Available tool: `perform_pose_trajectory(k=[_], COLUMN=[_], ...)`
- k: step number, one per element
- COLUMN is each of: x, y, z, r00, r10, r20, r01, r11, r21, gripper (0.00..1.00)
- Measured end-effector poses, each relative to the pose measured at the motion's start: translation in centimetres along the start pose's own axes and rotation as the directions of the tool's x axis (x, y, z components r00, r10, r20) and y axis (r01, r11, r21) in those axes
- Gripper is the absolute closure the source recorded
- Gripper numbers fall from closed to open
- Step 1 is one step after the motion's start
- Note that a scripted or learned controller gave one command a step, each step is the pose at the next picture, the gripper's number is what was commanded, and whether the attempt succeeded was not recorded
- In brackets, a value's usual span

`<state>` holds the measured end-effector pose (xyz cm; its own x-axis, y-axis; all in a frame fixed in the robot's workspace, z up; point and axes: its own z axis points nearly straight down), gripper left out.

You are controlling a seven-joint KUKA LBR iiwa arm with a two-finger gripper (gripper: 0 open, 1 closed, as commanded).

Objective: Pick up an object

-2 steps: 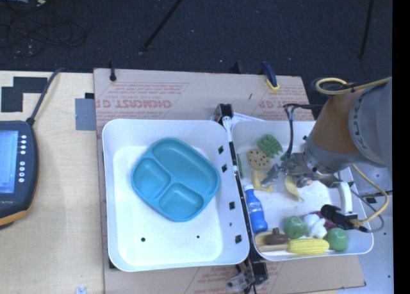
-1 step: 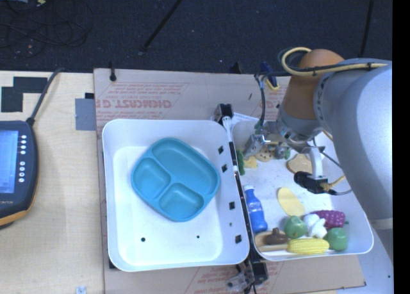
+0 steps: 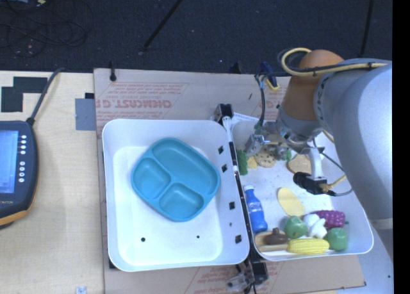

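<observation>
two shallow white bins sit side by side in the middle of the frame. the left bin (image 3: pixel 122 222) holds one thing, a blue divided plate (image 3: pixel 175 178) with three compartments, lying a little above the bin's centre. the right bin (image 3: pixel 359 232) holds the clutter: one blue bottle (image 3: pixel 255 209) lying along its left wall, one green piece (image 3: pixel 241 161) just above it, one cookie (image 3: pixel 264 159) near the upper middle, one yellow slice (image 3: pixel 290 201) at centre, and along the lower edge one corn cob (image 3: pixel 309 245), one bunch of purple grapes (image 3: pixel 329 217), one white piece (image 3: pixel 314 225), two green rounded items (image 3: pixel 295 227) and one brown flat piece (image 3: pixel 274 239). the grey arm (image 3: pixel 359 126) comes in from the right, and its gripper (image 3: pixel 261 142) is down in the upper part of the right bin, just above the cookie; whether it is wide or narrow cannot be told. one tablet-like controller (image 3: pixel 11 164) lies at the left edge of the frame.
</observation>
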<state>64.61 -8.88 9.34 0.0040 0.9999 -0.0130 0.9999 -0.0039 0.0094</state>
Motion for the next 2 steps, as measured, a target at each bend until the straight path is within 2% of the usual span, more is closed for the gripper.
perform_pose_trajectory(k=[1,2], x=[0.16,0.13], y=[0.19,0.16], z=[-1.30,-1.26], r00=[1.000,1.000], r10=[-0.005,-0.006], r20=[-0.004,-0.002], r01=[0.005,0.006], r11=[1.000,1.000], r21=[-0.002,-0.001], gripper=[1.00,0.00])
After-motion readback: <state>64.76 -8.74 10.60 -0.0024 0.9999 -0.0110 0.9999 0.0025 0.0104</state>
